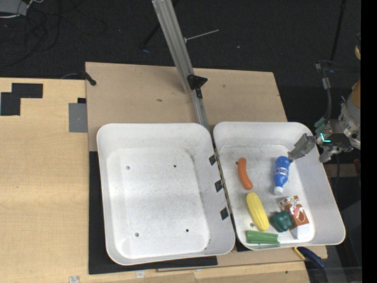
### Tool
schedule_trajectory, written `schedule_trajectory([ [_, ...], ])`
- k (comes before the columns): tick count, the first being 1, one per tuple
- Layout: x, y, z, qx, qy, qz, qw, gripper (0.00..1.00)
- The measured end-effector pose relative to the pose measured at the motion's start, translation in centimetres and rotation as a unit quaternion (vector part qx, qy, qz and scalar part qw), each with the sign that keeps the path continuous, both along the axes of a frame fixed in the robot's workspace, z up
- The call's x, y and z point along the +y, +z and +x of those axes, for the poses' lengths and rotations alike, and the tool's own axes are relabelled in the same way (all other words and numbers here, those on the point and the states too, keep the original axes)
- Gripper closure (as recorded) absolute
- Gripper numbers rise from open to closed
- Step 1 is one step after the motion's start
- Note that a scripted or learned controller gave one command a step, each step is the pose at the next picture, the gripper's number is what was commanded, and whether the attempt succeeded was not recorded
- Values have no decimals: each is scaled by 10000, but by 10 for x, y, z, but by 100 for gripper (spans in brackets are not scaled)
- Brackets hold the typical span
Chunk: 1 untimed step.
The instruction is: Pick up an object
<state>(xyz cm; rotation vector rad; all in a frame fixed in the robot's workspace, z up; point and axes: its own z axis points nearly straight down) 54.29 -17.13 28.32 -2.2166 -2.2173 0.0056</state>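
The left bin (156, 193) lies beside the right bin (318, 134), which serves as landmark here. Inside the right bin, near its left wall, lies an orange sausage (244, 174); below that a yellow corn cob (257, 210) and a green piece (261, 237) at the front rim. Toward the bin's middle stands a blue bottle (281, 173), with a red-and-white carton (296, 213) nearer the front. The gripper (315, 146) hovers over the bin's right rim, fingers spread, gripping nothing.

The tool (312, 148) hangs over the right bin's (318, 184) far right rim, just beside a blue bottle (281, 172); hot dog (244, 174) and corn (257, 210) lie nearby
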Motion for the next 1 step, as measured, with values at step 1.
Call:
schedule_trajectory([
  [1, 0, 2, 1, -22, -6, -4, 10000, 0],
])
